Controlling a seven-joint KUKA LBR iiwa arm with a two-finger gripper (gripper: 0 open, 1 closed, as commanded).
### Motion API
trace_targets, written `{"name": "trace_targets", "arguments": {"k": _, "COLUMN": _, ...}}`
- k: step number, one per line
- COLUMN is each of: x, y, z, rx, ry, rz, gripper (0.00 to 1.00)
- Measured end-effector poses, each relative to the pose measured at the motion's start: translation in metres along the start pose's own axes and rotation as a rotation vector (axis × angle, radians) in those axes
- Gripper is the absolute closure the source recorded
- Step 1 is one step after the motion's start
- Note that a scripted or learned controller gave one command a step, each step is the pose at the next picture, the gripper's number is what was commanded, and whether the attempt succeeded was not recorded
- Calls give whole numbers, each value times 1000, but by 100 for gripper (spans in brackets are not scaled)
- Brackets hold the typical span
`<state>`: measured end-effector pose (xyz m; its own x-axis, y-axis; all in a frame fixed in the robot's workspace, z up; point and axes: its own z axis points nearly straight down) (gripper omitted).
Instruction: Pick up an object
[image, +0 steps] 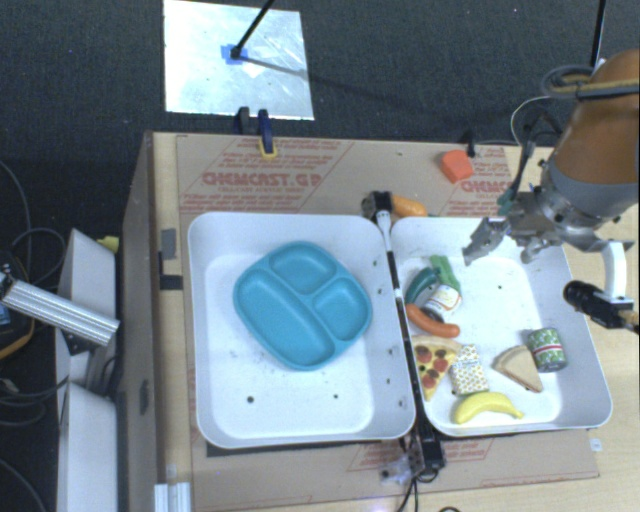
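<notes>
My gripper (503, 244) hangs over the back of the right bin (578, 390), open, with nothing between its fingers. The toys lie in front of it and to its left. A green and white packet (436, 286) is nearest, with a red-orange sausage (433, 321) just below it. Further forward are a pizza slice (432, 362), a patterned cracker (467, 376), a banana (486, 407), a bread wedge (517, 368) and a small green can (546, 348).
The left bin (230, 400) holds a blue divided plate (302, 303). An orange toy (409, 208) lies at the back end of the divider between the bins. An orange block (456, 165) sits on the cardboard behind. A black part (595, 300) juts over the right bin's right rim.
</notes>
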<state>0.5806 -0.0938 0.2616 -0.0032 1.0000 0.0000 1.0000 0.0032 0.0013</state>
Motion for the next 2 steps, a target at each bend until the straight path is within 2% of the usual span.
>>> {"name": "trace_targets", "arguments": {"k": 1, "x": 10, "y": 34, "z": 99, "rx": 2, "ry": 0, "rz": 0, "gripper": 0}}
{"name": "trace_targets", "arguments": {"k": 2, "x": 5, "y": -7, "z": 177, "rx": 1, "ry": -1, "rz": 2, "gripper": 0}}
